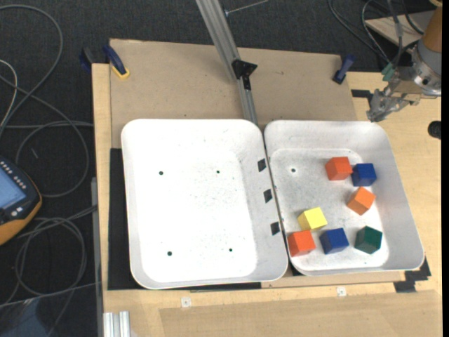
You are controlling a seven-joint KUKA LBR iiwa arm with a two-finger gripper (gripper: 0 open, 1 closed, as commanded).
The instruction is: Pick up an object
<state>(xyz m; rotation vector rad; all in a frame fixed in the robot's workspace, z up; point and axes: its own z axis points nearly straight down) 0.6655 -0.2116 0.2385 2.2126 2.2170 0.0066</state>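
The arm (429, 44) is cut off by the right edge, and the gripper (379, 108) beyond the right bin (403, 188) is too small to resolve.

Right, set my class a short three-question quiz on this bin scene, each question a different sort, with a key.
1. How many blocks lie in the right bin?
2. True or false: the hand hovers directly over the yellow block.
3. Which block touches the red block? A blue block, B green block, C yellow block.

Key: 1. Seven. 2. False; it sits beyond the bin's far right corner. 3. A.
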